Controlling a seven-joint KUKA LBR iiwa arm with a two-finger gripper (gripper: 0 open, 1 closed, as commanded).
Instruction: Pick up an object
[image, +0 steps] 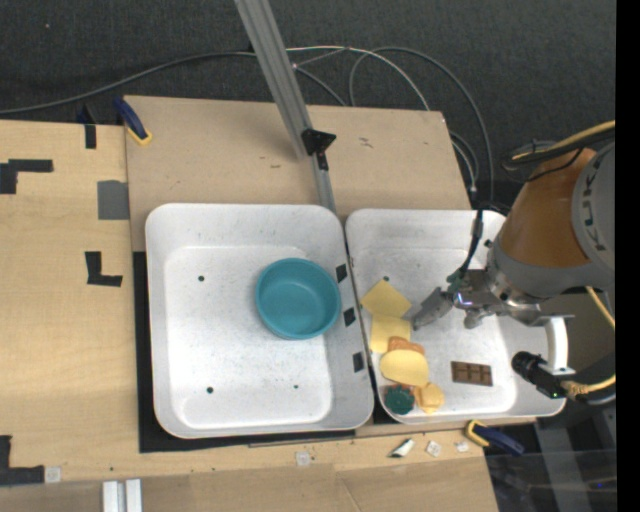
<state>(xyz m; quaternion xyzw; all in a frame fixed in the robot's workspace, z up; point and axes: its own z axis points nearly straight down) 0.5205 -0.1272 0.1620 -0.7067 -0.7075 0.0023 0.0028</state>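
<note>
Even overhead light; soft, grainy

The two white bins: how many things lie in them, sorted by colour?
Blue: 1, the bowl in the left bin.
Yellow or orange: 3, the flat yellow piece, the orange-and-yellow lump and the small orange piece.
Teal: 1, the small round thing.
Brown: 1, the bar.
Total: 6.
</note>
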